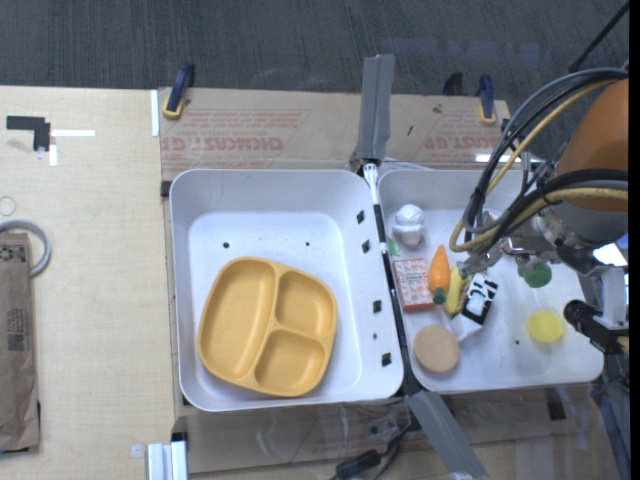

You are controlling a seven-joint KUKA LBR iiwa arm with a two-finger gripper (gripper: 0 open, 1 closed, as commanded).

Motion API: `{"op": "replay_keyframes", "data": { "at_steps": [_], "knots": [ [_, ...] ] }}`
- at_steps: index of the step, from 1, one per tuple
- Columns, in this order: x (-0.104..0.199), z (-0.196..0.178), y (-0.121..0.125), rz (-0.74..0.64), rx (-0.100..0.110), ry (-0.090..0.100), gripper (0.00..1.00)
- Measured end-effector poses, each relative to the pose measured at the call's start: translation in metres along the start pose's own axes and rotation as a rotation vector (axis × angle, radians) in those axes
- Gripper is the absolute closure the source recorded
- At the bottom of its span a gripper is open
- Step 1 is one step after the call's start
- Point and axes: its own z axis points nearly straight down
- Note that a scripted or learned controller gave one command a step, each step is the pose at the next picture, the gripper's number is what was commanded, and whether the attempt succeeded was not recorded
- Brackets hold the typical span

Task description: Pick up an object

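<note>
A light wooden tabletop sits in front of a dark grey carpet floor, and a sheet of brown cardboard lies under two white bins. The left bin holds a yellow plate with three sections, and it lies flat near the front of that bin. The right bin holds many small things. A small white bottle stands near the back left corner. Just in front of it lies a small red and white box. An orange toy carrot lies just beside the box, and a yellow toy touches the carrot. A black and white thing lies next to the yellow toy. A round tan disc rests near the front of the bin. A yellow ball lies farther right, and a small green thing sits behind it. The grey arm with the orange band comes in from the right, with black and yellow cables looping over the right bin. The tool hangs over the middle of the right bin, close to the green thing, and I cannot tell if it is open or closed. A brown paper bag lies at the far left edge of the tabletop.
</note>
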Motion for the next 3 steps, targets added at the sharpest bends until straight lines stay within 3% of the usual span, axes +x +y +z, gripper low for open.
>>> {"op": "replay_keyframes", "data": {
  "at_steps": [1, 2, 3],
  "knots": [
    [-0.067, 0.060, -0.033, -0.046, 0.001, 0.001, 0.00],
    [-0.018, -0.040, -0.022, 0.563, 0.001, -0.001, 0.00],
    [0.000, 0.059, -0.017, 1.090, 0.004, -0.001, 0.00]
  ]
}}
